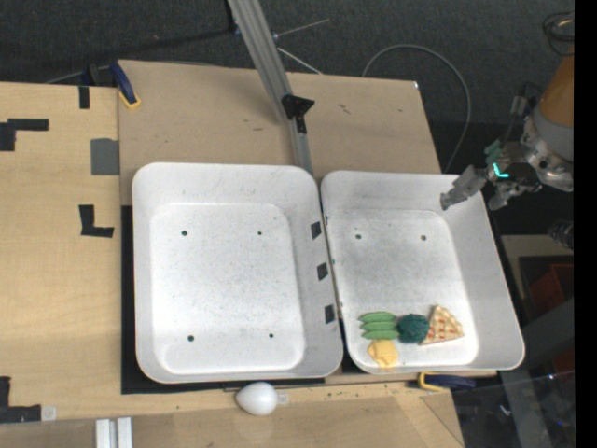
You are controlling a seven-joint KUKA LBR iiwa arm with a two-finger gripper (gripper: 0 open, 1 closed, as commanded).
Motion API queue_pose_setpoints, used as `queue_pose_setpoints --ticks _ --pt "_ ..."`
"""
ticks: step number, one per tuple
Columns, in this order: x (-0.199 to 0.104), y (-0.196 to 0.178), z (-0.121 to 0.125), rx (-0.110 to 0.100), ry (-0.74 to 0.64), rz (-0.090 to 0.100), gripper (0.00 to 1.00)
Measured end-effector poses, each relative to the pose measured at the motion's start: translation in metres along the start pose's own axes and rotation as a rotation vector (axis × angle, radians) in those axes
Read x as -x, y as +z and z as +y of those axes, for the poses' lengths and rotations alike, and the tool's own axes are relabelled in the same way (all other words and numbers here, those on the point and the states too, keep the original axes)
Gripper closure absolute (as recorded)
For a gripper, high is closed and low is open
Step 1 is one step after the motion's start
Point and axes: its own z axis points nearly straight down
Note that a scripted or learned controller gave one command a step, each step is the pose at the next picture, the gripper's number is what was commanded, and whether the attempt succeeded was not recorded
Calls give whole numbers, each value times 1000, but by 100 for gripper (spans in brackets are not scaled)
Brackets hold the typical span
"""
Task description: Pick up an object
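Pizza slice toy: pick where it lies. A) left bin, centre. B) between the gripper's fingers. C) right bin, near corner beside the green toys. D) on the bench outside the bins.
C: the pizza slice toy lies in the right bin, touching the dark green toy.

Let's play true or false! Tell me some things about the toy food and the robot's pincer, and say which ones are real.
1. The pizza slice lies in the right bin. True.
2. The pincer is holding the pizza slice. False: it is at the right bin's far right corner, apart from the food.
3. The dark green toy sits between the green pods and the pizza slice. True.
4. The white egg is inside the left bin. False: it lies on the bench in front of it.
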Motion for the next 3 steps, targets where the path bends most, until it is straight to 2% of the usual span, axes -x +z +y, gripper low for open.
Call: queue_pose_setpoints --ticks 1,3 --pt "-4 44 -3 -4 0 0 0" --pt "-3 172 -1 -6 0 1 0"
